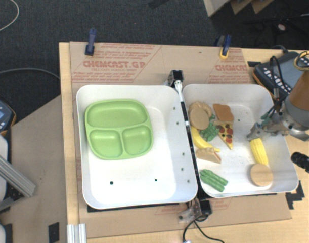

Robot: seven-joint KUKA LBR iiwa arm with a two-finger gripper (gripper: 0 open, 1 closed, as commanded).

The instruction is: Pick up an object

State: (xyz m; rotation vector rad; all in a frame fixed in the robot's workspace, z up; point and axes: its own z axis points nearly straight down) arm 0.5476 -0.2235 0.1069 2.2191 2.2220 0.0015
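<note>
Yellow plastic corn cob (259, 151) lies unlifted in right bin (245, 91); gripper (259, 130) hovers above, finger state unreadable; pick pending.

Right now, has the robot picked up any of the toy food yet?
Not yet. Done: the arm has reached over the right bin, and its gripper hangs just above the toy corn. In hand: nothing shows between its fingers. The corn, the pizza slice, the banana and the round cookie all lie on the bin floor. Left: grab one and lift it.
</note>
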